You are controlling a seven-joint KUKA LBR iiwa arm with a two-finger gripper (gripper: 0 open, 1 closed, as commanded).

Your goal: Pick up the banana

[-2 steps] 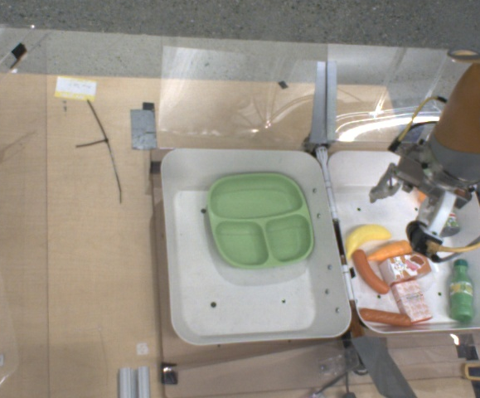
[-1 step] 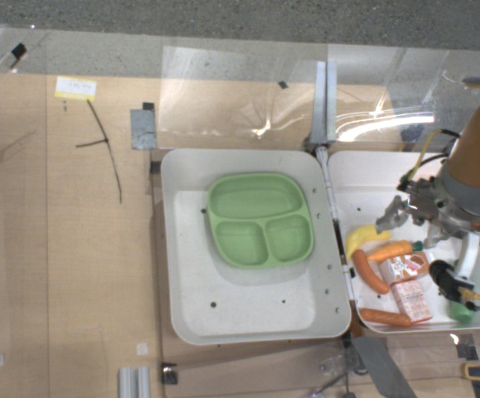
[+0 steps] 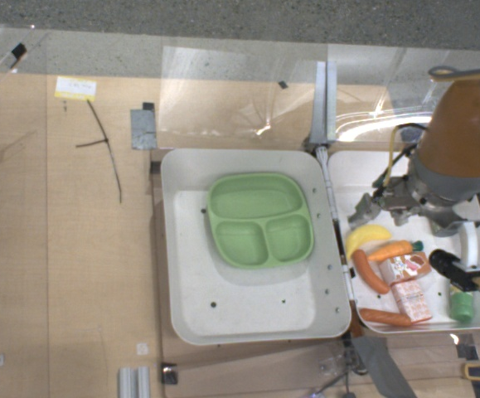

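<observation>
Yellow banana (image 3: pixel 366 240) lying in the right bin (image 3: pixel 349 177), right of the frame's centre and close to the wall this bin shares with the left bin (image 3: pixel 188 293). The gripper (image 3: pixel 379 207) hangs just above the banana in the frame, at the end of the arm (image 3: pixel 463 139), which enters from the upper right. Whether the gripper is wide or narrow cannot be told from this angle, and nothing is seen held in it.

Below and right of the banana lies an orange carrot (image 3: pixel 397 251) with a green tip, apparently touching the fruit. A second orange piece (image 3: pixel 370 272) lies slantwise under the banana, and a third (image 3: pixel 386 317) rests along the bin's lower edge. A red-and-white carton (image 3: pixel 410 290) sits between them. A small green object (image 3: pixel 462 307) lies at the lower right of the bin.

The left bin, at the frame's centre, holds a green divided plate (image 3: pixel 260 220) with three compartments.
</observation>
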